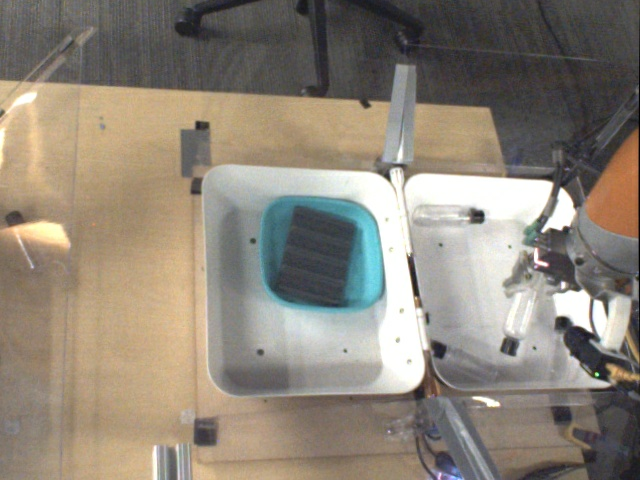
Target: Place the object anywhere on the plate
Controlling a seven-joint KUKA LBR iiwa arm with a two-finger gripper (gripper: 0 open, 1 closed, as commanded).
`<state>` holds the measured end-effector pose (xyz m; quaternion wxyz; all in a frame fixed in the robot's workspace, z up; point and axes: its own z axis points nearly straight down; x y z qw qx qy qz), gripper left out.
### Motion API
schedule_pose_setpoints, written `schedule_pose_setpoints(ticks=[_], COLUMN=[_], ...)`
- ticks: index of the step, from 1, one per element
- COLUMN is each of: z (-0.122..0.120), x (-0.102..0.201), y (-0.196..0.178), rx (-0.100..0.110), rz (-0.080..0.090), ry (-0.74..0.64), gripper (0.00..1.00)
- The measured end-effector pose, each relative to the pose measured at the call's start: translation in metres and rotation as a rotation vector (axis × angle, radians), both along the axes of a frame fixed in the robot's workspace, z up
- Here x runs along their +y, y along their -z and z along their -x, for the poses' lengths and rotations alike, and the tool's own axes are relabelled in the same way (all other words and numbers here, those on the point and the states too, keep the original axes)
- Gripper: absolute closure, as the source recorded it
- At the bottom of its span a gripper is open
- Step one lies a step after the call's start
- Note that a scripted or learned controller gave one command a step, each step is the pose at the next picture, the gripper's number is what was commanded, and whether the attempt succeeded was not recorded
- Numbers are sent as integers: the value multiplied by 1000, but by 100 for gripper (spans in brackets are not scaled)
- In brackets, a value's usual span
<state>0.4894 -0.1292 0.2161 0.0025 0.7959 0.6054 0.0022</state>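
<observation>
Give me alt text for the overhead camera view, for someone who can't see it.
A dark grey ridged block lies on a teal plate in the left white bin. In the right white bin, the gripper hangs over a clear syringe, and a second syringe lies near the bin's far edge.

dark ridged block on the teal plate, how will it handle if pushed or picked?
The dark block lies flat and broad on the teal plate, so it probably won't roll or tip. Its ribbed top looks foam- or rubber-like: likely light and grippy. A push may just slide it against the plate's raised rim.
</observation>
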Motion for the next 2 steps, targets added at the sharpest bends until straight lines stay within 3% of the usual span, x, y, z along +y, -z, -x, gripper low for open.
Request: schedule_pose_setpoints(ticks=[1,2], z=[0,0], x=[0,86], y=[0,24], rx=[0,1], rz=[0,-2], ry=[0,69], gripper=[0,0])
